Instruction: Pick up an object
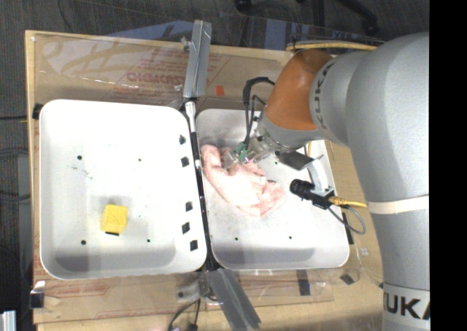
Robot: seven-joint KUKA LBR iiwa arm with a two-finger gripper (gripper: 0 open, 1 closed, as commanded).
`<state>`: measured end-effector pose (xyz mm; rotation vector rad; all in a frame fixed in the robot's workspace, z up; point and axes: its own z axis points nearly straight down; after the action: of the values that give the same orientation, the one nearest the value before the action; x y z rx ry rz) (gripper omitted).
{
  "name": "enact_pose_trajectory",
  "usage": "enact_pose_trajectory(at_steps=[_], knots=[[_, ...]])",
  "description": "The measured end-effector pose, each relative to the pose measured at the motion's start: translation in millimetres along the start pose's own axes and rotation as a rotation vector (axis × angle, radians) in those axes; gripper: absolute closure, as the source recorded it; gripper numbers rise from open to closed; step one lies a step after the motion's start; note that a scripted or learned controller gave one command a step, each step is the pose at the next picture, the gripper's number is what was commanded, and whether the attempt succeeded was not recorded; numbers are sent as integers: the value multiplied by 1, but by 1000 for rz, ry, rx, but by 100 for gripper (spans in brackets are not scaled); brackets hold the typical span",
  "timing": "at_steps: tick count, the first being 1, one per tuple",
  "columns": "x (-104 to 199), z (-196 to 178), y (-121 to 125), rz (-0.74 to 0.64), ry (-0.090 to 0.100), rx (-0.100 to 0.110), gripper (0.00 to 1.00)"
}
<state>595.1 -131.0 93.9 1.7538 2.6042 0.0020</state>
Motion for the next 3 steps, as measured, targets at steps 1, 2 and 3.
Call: enact_pose_trajectory(at_steps=[1,2,3], knots=[[36,-157,51,111,0,3,100],[-40,-159,-1,333,0,4,100],[17,-235,49,280,1,4,100]])
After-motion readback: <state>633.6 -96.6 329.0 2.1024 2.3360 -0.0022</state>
